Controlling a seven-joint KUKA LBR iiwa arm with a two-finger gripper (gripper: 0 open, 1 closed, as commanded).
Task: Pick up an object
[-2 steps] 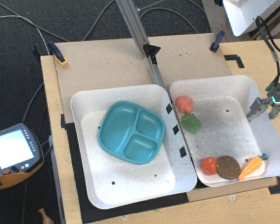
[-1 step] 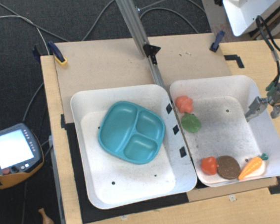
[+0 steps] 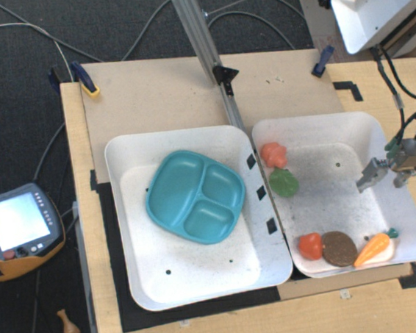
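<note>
jaws (image 3: 375, 174): at the right bin's (image 3: 351, 126) right rim, mid-frame; can't tell if wide or narrow
objects: carrot (image 3: 373, 249), brown disc (image 3: 338, 247), tomato (image 3: 311, 246) along the lower wall; green ball (image 3: 284, 183), orange piece (image 3: 273, 154) hugging the left wall
open room: bin's middle bare

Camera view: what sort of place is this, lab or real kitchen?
Most likely a robotics lab bench, not a kitchen. A teach pendant lies on the dark floor among loose cables, two white bins sit on a clamped board, and the items are toys, like the toy carrot.
</note>
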